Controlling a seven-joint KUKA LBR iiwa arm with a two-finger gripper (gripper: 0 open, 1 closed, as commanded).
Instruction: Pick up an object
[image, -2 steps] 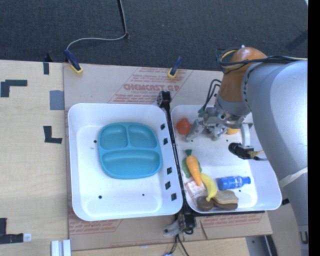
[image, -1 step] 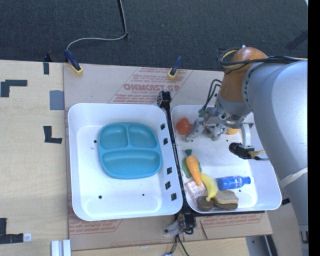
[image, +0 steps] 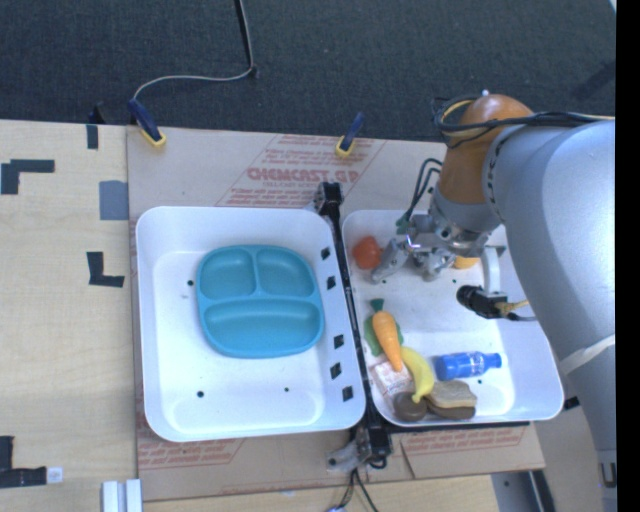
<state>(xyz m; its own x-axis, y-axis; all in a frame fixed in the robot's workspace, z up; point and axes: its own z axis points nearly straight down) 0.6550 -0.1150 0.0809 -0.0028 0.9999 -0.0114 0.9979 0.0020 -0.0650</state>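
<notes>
Pick not done: gripper (image: 412, 258) low near right bin's (image: 548, 398) far edge, just beside red object (image: 366, 251). Finger state unclear, can't tell. Grasp and lift pending.

Inventory by count. White bins: two, one left of centre (image: 160, 330) and one right of centre (image: 520, 395). Blue divided plate (image: 260, 300): one. Yellow clamps: two, at upper left (image: 147, 123) and upper centre (image: 350, 137). Carrot (image: 387, 338): one. Banana (image: 420, 373): one. Blue bottle (image: 466, 364): one. Red-orange round item (image: 366, 251): one. Brown bread-like pieces: two, lower right (image: 452, 398) and (image: 410, 408).
</notes>
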